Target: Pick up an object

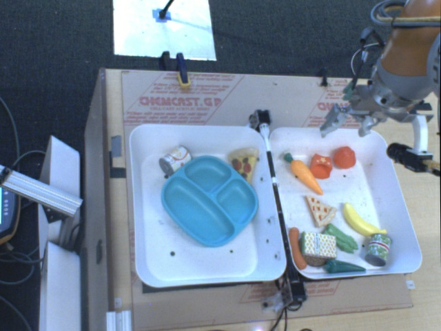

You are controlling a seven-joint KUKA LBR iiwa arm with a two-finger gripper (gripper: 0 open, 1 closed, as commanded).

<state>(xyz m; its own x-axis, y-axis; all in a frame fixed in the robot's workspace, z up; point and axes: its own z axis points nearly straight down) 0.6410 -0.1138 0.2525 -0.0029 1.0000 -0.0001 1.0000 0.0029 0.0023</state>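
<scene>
Status: pick not yet made. Gripper (350, 118) hovers over the far edge of the right bin (398, 185), jaws spread and grasping nothing. Candidates in that bin (all small, glossy plastic toys): tomato (344, 157) nearest the jaws, tapered carrot (304, 174), curved banana (360, 221), ridged can (377, 248). Left bin (148, 205): smooth blue divided plate (209, 199).

The brown sheet (207, 98) lying under the bins carries red print, mirrored, that reads roughly "CHEMCAST GP" behind the left bin. A second, partly cut-off patch of the same red lettering sits behind the right bin; its smaller lines are too blurred to read.
</scene>
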